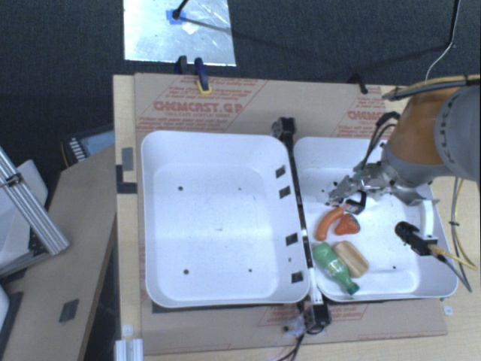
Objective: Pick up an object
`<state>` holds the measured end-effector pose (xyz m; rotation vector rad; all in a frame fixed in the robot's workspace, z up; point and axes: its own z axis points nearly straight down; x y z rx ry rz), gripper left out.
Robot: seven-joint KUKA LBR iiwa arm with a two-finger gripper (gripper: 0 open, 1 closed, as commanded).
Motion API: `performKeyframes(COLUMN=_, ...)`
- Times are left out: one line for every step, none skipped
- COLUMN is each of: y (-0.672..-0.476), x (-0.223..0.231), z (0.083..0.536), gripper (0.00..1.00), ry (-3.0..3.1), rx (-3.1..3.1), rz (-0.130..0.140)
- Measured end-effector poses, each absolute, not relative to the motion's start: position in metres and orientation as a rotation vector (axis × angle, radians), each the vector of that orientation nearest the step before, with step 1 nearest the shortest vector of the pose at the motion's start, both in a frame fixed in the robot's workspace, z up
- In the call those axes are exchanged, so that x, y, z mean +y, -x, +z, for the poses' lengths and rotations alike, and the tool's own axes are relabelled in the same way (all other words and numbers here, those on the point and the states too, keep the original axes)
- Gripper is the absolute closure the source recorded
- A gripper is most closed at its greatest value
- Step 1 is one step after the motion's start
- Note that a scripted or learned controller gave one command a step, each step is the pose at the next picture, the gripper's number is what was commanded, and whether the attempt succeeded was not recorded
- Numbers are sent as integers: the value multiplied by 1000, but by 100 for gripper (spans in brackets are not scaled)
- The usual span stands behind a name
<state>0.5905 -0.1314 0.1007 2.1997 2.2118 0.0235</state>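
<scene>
My gripper [348,197] hangs over the middle of the right bin [376,150], reaching in from the right. Just below it lie an orange carrot-shaped piece [328,223] and a red piece [348,223], side by side. The gripper's tip is close above them, and nothing shows in its grasp. Nearer the front of the same bin lie a green bottle [334,268] and a tan bun-like piece [352,258], touching each other.
The left bin [218,145] sits beside the right one, with a black-clipped divider [294,201] between them. Both rest on a cardboard sheet [203,100] on the bench. A shiny foil sheet [179,19] lies at the far back.
</scene>
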Motion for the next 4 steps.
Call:
performKeyframes(y=-546, x=-85, z=85, gripper=0, ry=-2215, rx=2229, rz=3)
performKeyframes(y=-548, x=-87, z=95, gripper=100, ry=-2215, rx=2224, rz=4)
performKeyframes(y=-530, x=-15, z=252, gripper=100, ry=-2201, rx=2227, rz=25)
performKeyframes(y=-515, x=-141, z=299, gripper=100, ry=-2226, rx=2202, rz=1)
